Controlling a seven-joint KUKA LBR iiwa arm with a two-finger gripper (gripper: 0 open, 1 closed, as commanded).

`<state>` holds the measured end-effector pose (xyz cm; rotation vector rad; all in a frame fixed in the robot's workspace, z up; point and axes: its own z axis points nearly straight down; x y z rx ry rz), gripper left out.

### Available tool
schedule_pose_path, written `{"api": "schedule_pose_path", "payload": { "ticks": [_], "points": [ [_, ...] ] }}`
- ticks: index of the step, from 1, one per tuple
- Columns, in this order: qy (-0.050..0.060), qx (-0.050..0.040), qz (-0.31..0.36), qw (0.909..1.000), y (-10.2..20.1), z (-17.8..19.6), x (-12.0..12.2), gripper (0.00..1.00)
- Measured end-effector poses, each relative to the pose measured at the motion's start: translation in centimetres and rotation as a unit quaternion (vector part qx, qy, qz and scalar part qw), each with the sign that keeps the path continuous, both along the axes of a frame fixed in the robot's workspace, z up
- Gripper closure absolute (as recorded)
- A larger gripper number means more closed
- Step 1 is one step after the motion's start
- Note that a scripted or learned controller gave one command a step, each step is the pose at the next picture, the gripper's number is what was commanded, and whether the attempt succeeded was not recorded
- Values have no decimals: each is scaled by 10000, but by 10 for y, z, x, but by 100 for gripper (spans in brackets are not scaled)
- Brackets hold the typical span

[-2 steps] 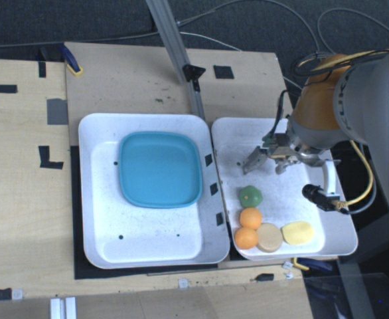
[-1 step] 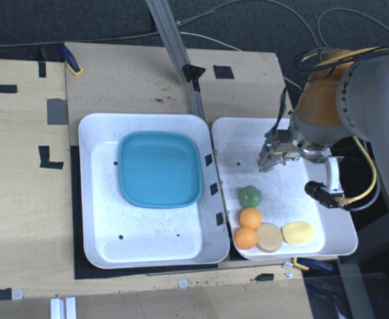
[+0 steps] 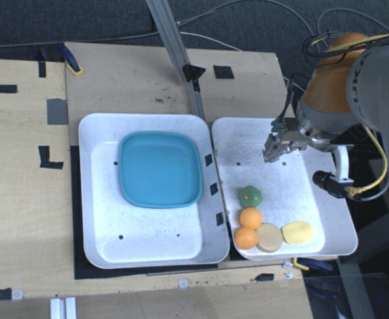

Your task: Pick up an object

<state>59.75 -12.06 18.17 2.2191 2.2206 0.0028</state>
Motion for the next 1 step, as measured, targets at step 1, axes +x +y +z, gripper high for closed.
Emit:
{"api": "schedule_pose_path", "payload": {
  "ticks": [1],
  "points": [
    [-6,0,-1,10000,3,62,1,100]
  ]
}}
